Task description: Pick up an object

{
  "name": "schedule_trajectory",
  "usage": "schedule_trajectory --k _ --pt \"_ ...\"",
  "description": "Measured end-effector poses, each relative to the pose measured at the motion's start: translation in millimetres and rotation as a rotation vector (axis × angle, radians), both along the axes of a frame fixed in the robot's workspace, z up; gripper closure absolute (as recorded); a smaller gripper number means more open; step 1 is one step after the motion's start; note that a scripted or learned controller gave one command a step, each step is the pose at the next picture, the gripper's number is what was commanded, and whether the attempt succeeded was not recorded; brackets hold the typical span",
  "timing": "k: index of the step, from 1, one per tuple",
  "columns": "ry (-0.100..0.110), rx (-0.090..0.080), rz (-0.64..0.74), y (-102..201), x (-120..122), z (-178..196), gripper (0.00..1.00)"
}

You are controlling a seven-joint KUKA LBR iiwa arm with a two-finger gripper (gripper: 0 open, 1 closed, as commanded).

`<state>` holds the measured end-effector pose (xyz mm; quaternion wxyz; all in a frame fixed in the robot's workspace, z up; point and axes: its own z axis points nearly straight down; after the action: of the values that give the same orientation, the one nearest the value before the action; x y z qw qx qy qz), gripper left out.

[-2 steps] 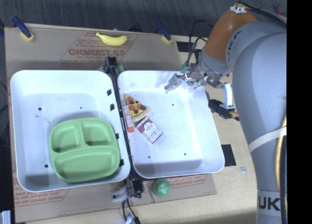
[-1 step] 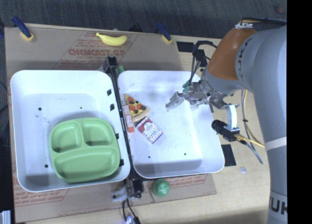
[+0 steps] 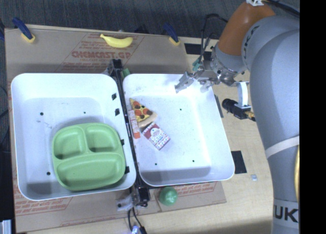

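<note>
2 white bins sit side by side on the tabletop (image 3: 239,141). The left bin (image 3: 30,105) holds 1 green divided tray (image 3: 89,155). The right bin (image 3: 204,131) holds 1 pizza-slice toy (image 3: 141,111) and 1 small red packet (image 3: 156,136), both near its left wall. 1 banana (image 3: 116,40) and 1 green ball (image 3: 167,196) lie outside. The claw (image 3: 196,80) hovers over the right bin's far edge, holding nothing; its fingers seem slightly spread, though they are too small to tell for sure.

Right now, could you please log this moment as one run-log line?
gripper: over right bin back edge, nothing held | pizza slice, small carton: right bin | green tray: left bin
</note>
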<state>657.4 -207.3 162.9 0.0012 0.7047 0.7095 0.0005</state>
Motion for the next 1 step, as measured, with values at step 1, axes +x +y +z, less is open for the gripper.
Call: schedule_trajectory --k 1 --pt "0.008 0.003 -0.002 13.0 -182.0 -40.7 0.0"
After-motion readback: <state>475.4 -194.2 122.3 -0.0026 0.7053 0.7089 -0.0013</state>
